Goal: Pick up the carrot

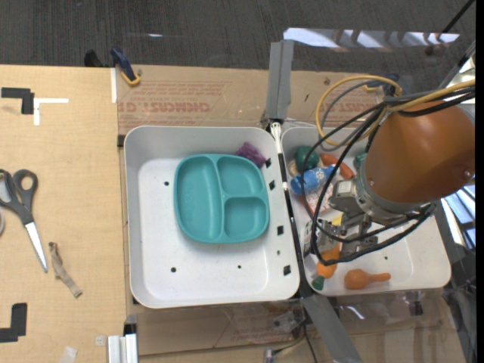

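The carrot [366,279] lies in the right bin [423,274] near its front wall, with bare white floor around it; the end effector [342,233] hangs just behind and to its left, among cables, its grip state impossible to tell; the left bin [144,225] holds a teal plate [222,198].

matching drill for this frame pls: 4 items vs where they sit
1. teal plate
2. scissors
3. carrot
4. purple item

A. on the bench, far left
B. middle of the left bin
C. near front edge of the right bin
D. back of the left bin, at the plate's far corner

Pairs: 1-B, 2-A, 3-C, 4-D
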You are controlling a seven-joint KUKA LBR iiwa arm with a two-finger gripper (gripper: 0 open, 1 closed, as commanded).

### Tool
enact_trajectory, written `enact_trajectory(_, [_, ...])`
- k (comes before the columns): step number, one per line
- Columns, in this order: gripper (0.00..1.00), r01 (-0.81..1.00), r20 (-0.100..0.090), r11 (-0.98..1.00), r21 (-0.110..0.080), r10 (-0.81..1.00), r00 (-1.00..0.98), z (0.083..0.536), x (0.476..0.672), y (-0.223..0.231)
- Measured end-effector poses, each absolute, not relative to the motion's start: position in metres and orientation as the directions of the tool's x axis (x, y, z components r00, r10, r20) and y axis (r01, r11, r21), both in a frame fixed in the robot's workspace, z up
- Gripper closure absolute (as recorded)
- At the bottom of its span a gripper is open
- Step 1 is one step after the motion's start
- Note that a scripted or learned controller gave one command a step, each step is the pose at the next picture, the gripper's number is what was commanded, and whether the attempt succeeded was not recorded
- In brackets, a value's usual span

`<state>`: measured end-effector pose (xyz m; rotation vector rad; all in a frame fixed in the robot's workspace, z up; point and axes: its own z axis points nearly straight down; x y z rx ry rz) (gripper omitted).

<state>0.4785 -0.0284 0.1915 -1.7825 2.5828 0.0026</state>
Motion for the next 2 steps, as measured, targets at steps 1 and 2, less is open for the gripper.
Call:
enact_trajectory(1, [1.00, -0.960, -0.004, -0.279, -0.001, -0.960, 0.279, 0.191, 0.478, -0.007])
enact_trajectory(2, [1.00, -0.886, -0.005, -0.463, 0.000, -0.886, 0.463, 0.214, 0.510, 0.069])
